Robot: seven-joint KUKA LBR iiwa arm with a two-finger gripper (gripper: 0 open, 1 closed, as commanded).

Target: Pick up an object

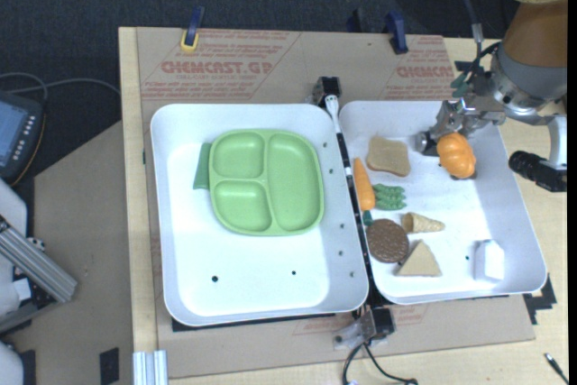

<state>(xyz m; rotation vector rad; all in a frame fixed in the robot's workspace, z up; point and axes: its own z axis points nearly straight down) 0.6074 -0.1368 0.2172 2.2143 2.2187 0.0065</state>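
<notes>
My gripper (444, 132) hangs over the far part of the right bin (507, 205), at the end of the grey arm with the orange band. Directly under and in front of it sits an orange, pumpkin-like toy (457, 156), touching or nearly touching the gripper's tip. Whether the toy is held is unclear from this angle. Left of it lies a tan bread slice (389, 156). An orange carrot (362, 185) lies along the bin's left wall, with a green pea pod (389, 196) beside it.
The near part of the right bin holds a brown round cookie (388, 241), a small cone (422, 224), a tan wedge (419, 261) and a white block (491, 260). The left bin (180, 221) holds a green divided plate (267, 180).
</notes>
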